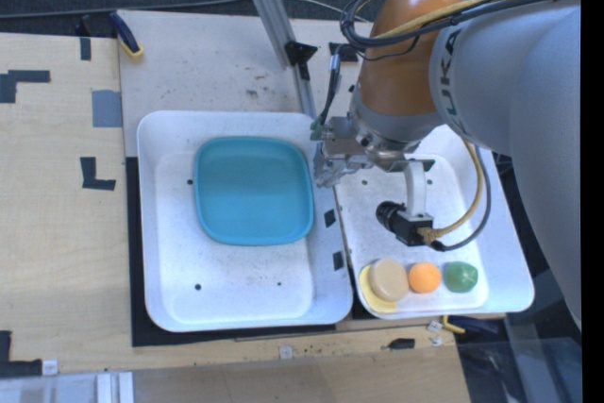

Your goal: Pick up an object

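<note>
The grey arm's two-finger gripper point(327, 163) is hanging over the divide between the two shallow white bins; whether it is open or closed cannot be told from this slant, and nothing is showing in its hold. Just beside it, toward the view's left, a turquoise rounded-square plastic plate point(253, 190) is lying flat and face up on the floor of the left-hand white bin point(151, 203), its nearest edge sitting close under the tool. The plate is looking light, stiff and rather slick; being wide and low, it is probably offering only its raised rim for a pinch, and that near edge seems the sensible place to take it. It is nearly as broad as it is deep, so no clear long axis is showing; its sides are running slightly askew to the bin walls. Below the gripper and toward the view's right, in the right-hand white bin point(500, 241), a tan round disc point(387, 278), a small orange ball point(425, 277) and a small green ball point(461, 276) are sitting in a row; these are looking small, light and apt to roll.
</note>
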